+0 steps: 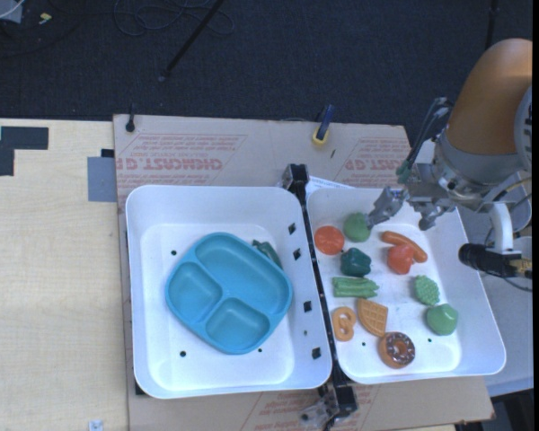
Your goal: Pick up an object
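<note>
**Q:** What could go wrong from the position shown?

**A:** A missed or doubled grasp is judged the main risk. The right bin is crowded: an orange round piece, a light green ball, a dark green piece, a red piece with an orange strip lying against it, a green pod, a pretzel, a tan wedge, a doughnut and two more green pieces. Several of these lie just beside one another, so a neighbour could be nudged or pinched along with the chosen item. Rounded toys may also be squeezed out sideways.

**Q:** How is the claw set, and what is held?

**A:** The claw is seen spread wide, released, over the upper part of the right bin. One finger is placed near the light green ball; contact cannot be confirmed. The other is directed toward the orange strip. Nothing is seen between the fingers, so nothing is held.

**Q:** Where is the thing to be picked?

**A:** No single object is named by the task. The nearest candidates are taken to be the light green ball and the red piece. A blue divided tray is shown in the left bin, well apart from the claw.
</note>
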### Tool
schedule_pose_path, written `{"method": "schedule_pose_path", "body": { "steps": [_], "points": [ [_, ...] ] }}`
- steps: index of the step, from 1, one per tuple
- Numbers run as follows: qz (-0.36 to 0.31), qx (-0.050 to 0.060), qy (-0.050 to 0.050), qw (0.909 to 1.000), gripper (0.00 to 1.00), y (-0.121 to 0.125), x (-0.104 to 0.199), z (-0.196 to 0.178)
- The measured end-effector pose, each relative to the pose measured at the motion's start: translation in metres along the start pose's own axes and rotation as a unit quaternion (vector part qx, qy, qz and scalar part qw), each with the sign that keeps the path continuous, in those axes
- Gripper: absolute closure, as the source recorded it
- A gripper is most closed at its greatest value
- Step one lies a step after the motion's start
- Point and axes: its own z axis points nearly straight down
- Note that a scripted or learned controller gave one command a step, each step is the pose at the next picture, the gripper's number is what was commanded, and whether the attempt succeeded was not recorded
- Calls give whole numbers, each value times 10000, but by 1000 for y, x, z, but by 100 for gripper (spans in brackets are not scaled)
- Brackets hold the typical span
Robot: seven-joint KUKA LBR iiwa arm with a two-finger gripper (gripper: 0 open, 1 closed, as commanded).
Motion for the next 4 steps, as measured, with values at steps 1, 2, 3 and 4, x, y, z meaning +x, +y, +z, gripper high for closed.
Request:
{"method": "schedule_pose_path", "body": {
  "steps": [1,2,3,4],
  "points": [
    [-11,-63,-6,10000,0,2,0,-7],
    [-12,-22,1,10000,0,-8,5,49],
    [-9,-32,1,10000,0,-14,12,96],
    [-6,-29,-1,10000,0,-10,5,153]
  ]
}}
